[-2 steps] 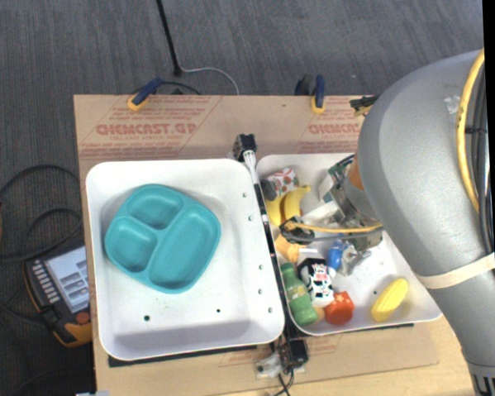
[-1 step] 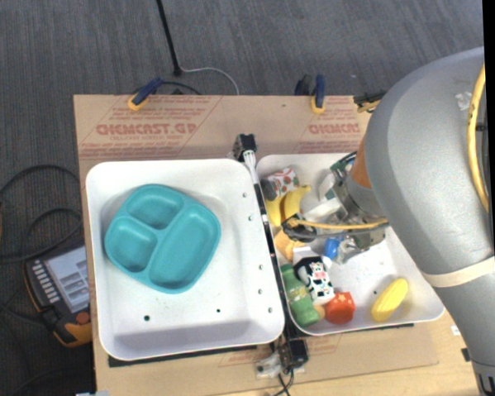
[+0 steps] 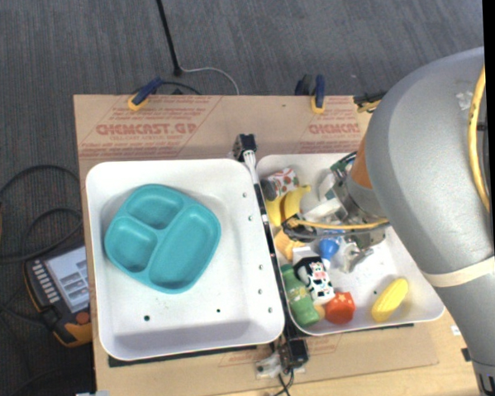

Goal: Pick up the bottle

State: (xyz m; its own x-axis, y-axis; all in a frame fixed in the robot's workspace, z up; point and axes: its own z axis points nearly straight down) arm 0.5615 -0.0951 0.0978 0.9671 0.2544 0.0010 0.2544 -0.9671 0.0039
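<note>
The big grey arm came in from the right and covered a good chunk of the right bin. Its gripper sat low over the middle of that bin, tangled up with a yellow cable looped around the wrist area. Honestly couldn't tell what state the gripper was in, the arm and clutter hid too much of it.

The bottle, a green one, lay near the front left corner of the right bin, right up against the wall between the bins. A black and white cow toy was touching it on the right, and a red-orange piece sat just beside that. Nothing of the gripper was on the bottle; it was off to the upper right of it.

Other stuff in there: a yellow lemon-looking thing near the front right, a banana toward the back, and a small blue item near the gripper.

The left bin had a teal divided plate sitting in it, toward the back left. Both bins rested on a cardboard sheet held with clamps.
</note>
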